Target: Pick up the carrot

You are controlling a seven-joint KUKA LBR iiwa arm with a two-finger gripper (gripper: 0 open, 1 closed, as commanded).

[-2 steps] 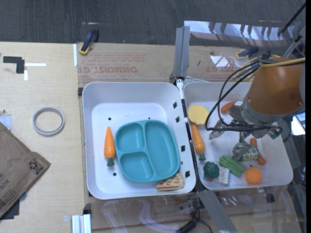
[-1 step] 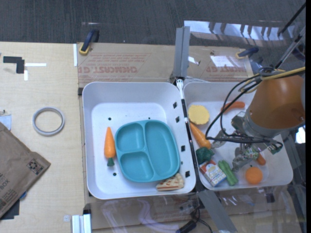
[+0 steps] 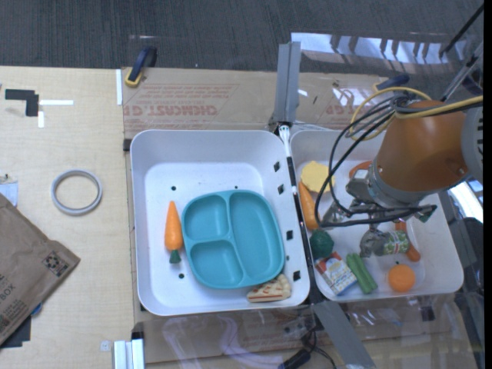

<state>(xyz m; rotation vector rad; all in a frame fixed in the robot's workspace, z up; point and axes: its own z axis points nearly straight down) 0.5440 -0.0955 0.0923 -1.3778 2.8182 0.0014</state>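
The carrot (image 3: 173, 226) lies along the left bin's (image 3: 146, 206) left wall, probably light, stiff, slick; grasp mid-body across its width. I cannot tell the gripper's (image 3: 377, 241) state.

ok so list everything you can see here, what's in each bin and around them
carrot: 1, orange with green top, left bin, left of the tray
tray: 1, teal, three compartments, middle of left bin
bread slice: 1, tan, left bin, at the tray's lower right corner
second carrot: 1, orange, right bin, along its left wall
yellow piece: 1, right bin, upper left
green ball: 1, dark green, right bin
carton: 1, white with red, right bin, front
green stick: 1, right bin, beside the carton
orange: 1, right bin, front right
tape ring: 1, grey, on the bench, left
arm: 1, orange band, over the right bin
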